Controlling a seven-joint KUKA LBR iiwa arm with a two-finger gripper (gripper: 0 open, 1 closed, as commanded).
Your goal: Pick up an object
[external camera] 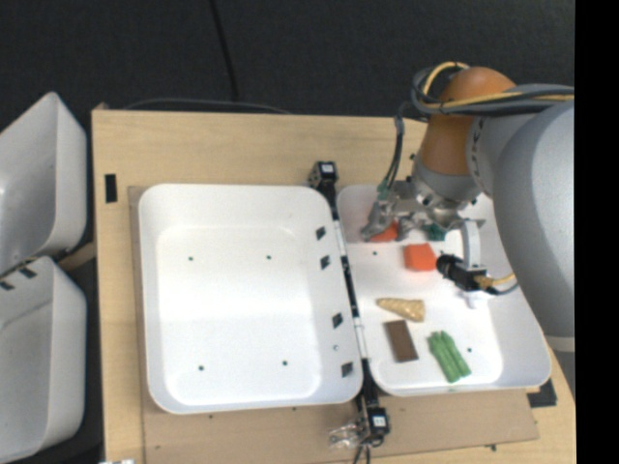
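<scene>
My gripper [398, 222] hangs low over the far left part of the right bin [513, 341]. A small red-orange piece [388, 232] shows right beneath it, partly hidden by the gripper body. An orange block [419, 257] lies just in front of the gripper, apart from it. Nearer the front of the bin are a tan wedge [402, 307], a brown flat block [400, 340] and a green ridged piece [449, 356].
The left bin [155, 259] lies beside the right one, with a black-clipped divider [344, 288] where their rims meet. A black cable plug [458, 271] hangs off the wrist over the right bin. The grey arm covers the bin's far right corner.
</scene>
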